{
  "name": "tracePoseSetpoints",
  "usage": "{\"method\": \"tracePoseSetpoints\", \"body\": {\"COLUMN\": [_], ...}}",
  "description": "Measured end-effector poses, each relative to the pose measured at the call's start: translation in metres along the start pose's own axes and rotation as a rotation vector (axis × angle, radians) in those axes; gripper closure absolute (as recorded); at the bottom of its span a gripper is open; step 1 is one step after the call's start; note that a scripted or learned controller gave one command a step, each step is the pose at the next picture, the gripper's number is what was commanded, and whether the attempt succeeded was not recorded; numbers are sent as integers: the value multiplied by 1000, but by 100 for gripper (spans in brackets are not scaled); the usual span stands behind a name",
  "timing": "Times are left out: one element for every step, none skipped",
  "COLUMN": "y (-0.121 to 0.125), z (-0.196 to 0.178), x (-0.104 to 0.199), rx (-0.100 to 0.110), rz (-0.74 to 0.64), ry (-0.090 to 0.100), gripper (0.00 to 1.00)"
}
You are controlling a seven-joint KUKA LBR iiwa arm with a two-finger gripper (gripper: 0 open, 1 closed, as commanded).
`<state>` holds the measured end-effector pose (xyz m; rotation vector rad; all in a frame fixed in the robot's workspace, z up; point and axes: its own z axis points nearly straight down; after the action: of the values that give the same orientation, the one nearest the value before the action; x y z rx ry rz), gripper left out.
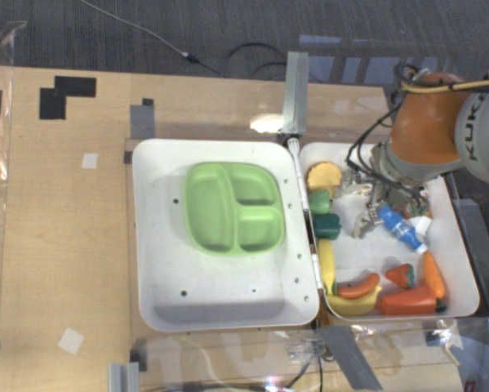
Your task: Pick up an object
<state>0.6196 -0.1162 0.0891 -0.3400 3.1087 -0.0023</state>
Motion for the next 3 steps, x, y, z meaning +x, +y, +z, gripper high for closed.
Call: {"method": "tracePoseSetpoints", "body": {"y": [-12, -31, -31], "z": [-1, -1, -15], "x": [26, 43, 38], "rx": [1, 1, 6], "rz": [-34, -96, -102], "ry": [2, 2, -9], "gripper": [0, 0, 100]}}
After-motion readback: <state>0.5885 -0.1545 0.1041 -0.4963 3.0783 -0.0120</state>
